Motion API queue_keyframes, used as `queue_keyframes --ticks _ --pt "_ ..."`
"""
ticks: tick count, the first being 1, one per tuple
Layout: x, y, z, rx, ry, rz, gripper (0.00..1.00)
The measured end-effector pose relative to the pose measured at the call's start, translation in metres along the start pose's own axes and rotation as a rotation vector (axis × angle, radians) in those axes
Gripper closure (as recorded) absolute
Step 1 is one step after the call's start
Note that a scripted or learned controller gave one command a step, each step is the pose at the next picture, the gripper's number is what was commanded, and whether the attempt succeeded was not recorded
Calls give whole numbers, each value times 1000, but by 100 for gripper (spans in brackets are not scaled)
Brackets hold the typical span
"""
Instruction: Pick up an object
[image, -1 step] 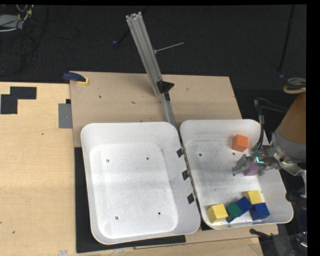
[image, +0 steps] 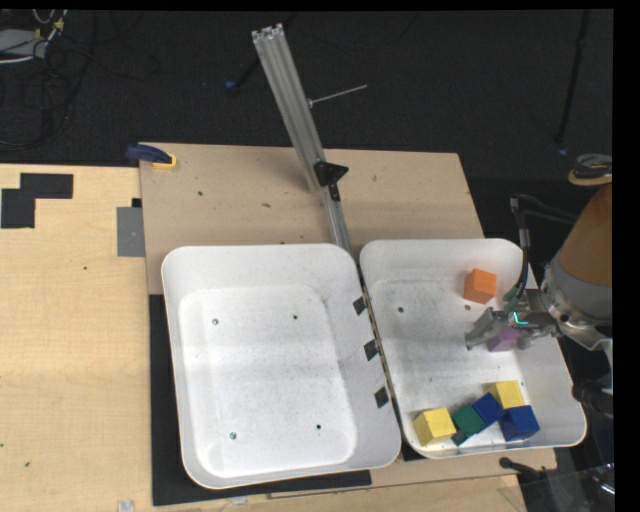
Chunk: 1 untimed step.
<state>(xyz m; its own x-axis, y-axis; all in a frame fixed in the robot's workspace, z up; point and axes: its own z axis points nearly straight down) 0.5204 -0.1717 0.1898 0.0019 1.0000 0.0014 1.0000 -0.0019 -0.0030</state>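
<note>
Camera view: looked down at a slant on a wooden counter (image: 250, 195) that carried two white bins side by side.
Left bin (image: 190, 275): a shallow white tray with a speckled floor.
Right bin (image: 420, 260): held all the blocks, with the arm reaching in from the right.
Arm (image: 590, 260): its orange band showed at the right side, grey wrist below it.
End effector (image: 492, 335): low inside the right bin, near its right wall, pointing left; whether its fingers were apart or together could not be told.
Purple object (image: 506, 340): a small purple shape lay right at the end effector's tip; whether it was gripped could not be told.
Orange block (image: 480, 285): lay on the bin floor just above the end effector, apart from it.
Lower cluster: a yellow block (image: 435, 425), a green block (image: 467, 424), a blue block (image: 488, 408), a second yellow block (image: 508, 393) and a second blue block (image: 519, 424) lay close together along the near wall.
Metal rail (image: 300, 120): slanted from the top of the view down to the gap between the bins.
</note>
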Motion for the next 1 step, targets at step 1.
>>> queue_keyframes --ticks 1 --pt "8 -4 62 7 2 -1 0"
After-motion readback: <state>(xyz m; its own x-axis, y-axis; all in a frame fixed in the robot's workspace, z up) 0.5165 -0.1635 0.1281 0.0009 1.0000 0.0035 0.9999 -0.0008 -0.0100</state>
